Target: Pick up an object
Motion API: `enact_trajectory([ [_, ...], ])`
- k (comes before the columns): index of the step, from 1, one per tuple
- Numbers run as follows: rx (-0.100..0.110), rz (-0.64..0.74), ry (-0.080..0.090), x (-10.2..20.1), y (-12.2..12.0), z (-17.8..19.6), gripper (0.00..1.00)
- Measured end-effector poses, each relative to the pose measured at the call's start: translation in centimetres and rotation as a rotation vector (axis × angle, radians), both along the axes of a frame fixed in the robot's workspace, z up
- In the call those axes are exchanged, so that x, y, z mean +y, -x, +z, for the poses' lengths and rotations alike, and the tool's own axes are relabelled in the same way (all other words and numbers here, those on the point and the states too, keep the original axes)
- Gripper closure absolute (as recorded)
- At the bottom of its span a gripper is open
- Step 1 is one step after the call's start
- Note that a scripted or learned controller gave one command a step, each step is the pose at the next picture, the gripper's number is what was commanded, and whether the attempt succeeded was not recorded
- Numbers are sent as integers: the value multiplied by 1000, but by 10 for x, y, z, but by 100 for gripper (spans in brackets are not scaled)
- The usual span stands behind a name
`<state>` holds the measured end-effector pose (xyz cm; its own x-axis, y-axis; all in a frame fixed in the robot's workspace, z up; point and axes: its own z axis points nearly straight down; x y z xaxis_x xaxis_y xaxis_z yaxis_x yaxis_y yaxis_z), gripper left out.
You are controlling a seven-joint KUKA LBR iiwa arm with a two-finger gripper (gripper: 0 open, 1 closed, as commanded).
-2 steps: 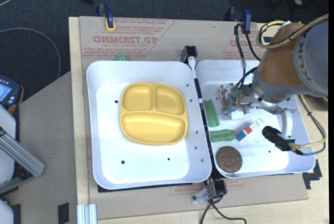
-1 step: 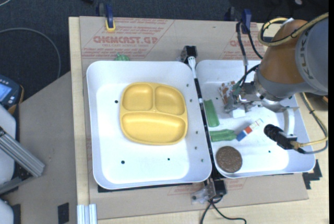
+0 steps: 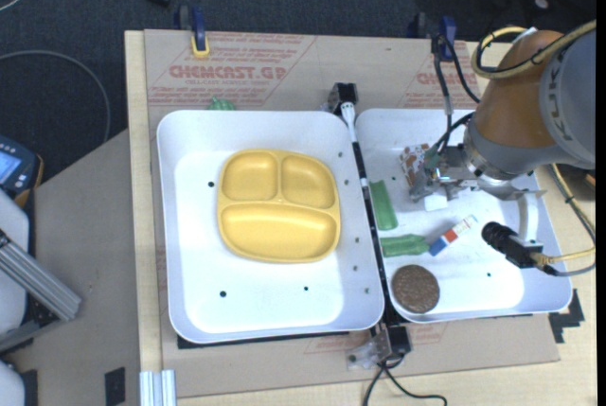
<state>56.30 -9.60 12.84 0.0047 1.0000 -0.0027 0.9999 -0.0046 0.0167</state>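
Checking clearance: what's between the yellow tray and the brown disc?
In the camera view, the bins' adjoining walls lie between yellow tray and brown disc.

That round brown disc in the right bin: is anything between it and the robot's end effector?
Yes. The end effector sits above the brown disc, and a green piece plus a small red, white and blue item lie between them.

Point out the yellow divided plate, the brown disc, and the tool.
yellow divided plate [image 3: 278,205]: camera view, on its large lower compartment.
brown disc [image 3: 416,288]: camera view, on the middle of its top face.
tool [image 3: 431,186]: camera view, at its tip inside the right bin.
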Motion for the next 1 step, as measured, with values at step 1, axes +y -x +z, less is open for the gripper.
enact_trajectory([
  [1, 14, -4, 5, -112, -3, 26, 100],
])
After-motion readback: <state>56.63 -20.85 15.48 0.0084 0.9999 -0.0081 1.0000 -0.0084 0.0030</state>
